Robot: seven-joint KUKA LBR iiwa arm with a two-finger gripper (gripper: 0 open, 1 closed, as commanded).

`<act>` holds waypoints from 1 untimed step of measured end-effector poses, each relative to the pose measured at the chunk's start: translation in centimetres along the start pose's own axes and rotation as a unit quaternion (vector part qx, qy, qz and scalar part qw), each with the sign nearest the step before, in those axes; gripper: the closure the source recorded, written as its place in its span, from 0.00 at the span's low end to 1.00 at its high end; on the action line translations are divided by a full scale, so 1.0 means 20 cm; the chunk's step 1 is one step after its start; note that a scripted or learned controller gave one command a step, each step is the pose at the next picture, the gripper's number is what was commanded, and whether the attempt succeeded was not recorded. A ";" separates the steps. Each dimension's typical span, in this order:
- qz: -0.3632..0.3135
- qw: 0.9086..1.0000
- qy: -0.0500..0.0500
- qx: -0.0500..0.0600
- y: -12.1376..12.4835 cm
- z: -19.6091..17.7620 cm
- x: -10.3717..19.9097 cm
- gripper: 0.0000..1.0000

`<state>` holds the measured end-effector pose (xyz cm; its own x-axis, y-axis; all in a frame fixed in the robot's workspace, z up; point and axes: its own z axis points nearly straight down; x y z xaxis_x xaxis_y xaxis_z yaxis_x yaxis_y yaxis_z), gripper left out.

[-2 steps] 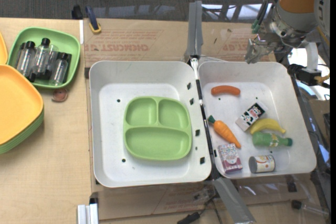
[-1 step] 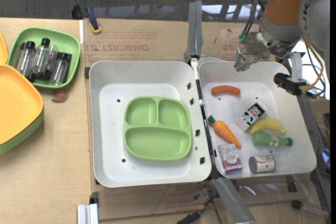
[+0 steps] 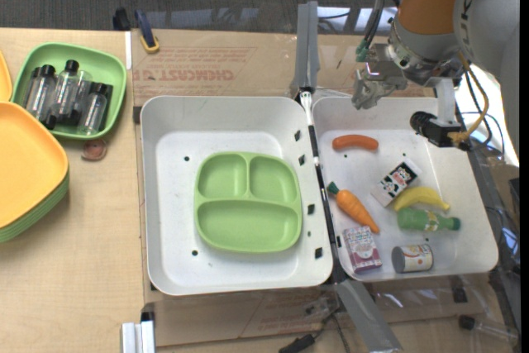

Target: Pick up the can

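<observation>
**Can lies on its side in the near right corner of the right bin**

Wooden bench [image 3: 74,277] carries two white bins side by side, and we look down on them at a slant. We see the can [image 3: 412,258] in the right bin [image 3: 473,202], close to its near edge and toward the right corner. It lies on its side, with the long axis running almost left to right; the grey end faces left and the labelled body goes to the right. Just left of it lies a pink carton [image 3: 362,249]. Behind it lie a green bottle [image 3: 426,220] and a banana [image 3: 421,197], both near but apart from it. A carrot [image 3: 355,207], a small black and white box [image 3: 396,180] and a sausage [image 3: 355,143] sit further back. Between the can and the right wall we see some bare floor of the bin.

The gripper [image 3: 365,97] hangs over the far left corner of the right bin, well apart from the can. We cannot tell if its fingers are apart or together. The left bin [image 3: 165,178] holds a green divided plate [image 3: 248,202].
</observation>
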<state>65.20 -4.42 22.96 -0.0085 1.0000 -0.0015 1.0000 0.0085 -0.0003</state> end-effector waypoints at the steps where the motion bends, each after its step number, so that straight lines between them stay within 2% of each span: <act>1: 0.006 1.000 0.000 0.000 0.03 0.02 -0.16 1.00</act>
<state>65.87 -7.68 22.57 0.0032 1.0000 -0.0021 1.0000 -0.0032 -0.0003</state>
